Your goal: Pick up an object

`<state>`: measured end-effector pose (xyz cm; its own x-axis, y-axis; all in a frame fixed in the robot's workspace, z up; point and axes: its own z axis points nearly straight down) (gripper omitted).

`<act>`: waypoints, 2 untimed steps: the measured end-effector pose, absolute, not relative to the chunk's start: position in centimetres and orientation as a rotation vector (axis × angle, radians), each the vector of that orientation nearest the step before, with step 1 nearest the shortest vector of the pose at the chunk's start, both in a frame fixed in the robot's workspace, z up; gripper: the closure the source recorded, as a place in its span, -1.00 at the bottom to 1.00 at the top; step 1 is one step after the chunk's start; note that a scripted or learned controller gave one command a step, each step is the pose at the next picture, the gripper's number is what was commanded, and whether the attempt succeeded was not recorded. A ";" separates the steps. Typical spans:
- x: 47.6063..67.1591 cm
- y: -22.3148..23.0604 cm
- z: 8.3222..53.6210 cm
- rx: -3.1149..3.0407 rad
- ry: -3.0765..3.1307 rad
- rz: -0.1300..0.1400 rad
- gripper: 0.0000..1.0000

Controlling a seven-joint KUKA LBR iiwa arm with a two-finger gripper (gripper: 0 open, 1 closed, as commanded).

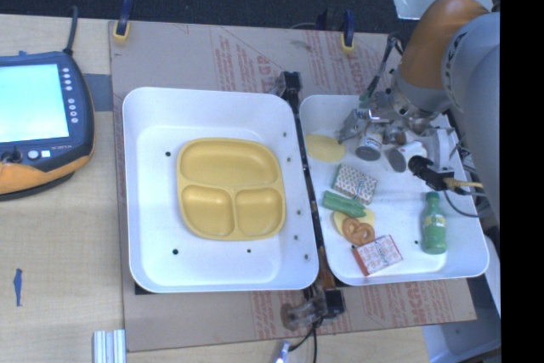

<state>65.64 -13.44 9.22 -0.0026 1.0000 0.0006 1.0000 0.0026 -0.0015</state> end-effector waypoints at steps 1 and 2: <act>65.7 -13.4 10.3 -2.214 -2.226 0.001 1.00; 65.7 -8.6 19.3 -2.216 -2.226 -0.001 1.00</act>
